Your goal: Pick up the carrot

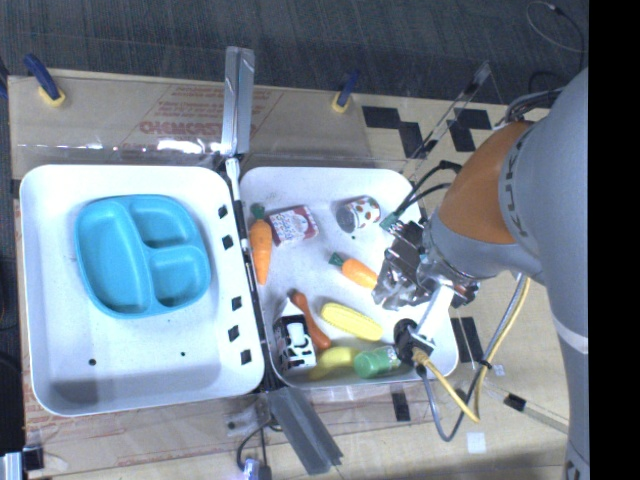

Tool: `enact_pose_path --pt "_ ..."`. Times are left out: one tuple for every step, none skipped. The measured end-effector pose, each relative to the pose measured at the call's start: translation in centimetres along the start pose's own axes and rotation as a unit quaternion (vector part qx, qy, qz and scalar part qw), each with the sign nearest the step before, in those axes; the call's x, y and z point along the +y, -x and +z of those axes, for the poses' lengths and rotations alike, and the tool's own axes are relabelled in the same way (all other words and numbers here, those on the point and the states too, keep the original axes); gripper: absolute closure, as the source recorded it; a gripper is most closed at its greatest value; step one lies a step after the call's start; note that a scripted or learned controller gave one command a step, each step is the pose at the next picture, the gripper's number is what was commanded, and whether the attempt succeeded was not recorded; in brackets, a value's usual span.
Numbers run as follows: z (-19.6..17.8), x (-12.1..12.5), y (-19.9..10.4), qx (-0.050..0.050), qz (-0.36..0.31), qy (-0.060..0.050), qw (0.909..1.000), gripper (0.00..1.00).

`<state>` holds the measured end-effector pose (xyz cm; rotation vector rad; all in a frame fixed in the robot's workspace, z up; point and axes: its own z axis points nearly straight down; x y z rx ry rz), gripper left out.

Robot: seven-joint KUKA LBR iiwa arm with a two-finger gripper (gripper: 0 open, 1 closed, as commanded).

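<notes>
Carrot, long orange one with green top (260, 249), lies along left wall of right white bin (320, 180), apart from end effector (393, 286). Nearest camera: green bottle (376, 361), yellow lemon-like piece (334, 359), yellow banana (350, 320). Mid-bin: second small orange carrot (356, 269) just left of end effector; whether clenched or released, cannot tell. Farther: red packet (292, 224), round can (359, 213). Left white bin (60, 368) holds blue divided tray (142, 251).

Arm (520, 208) bent in from right, gripper (392, 290) pointing down-left (orange band above wrist).
</notes>
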<state>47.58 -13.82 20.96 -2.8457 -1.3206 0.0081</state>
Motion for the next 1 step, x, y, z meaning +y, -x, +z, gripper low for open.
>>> enact_pose_path --pt "4.22 0.87 1.11 0.000 0.050 -0.002 0.9988 1.00"
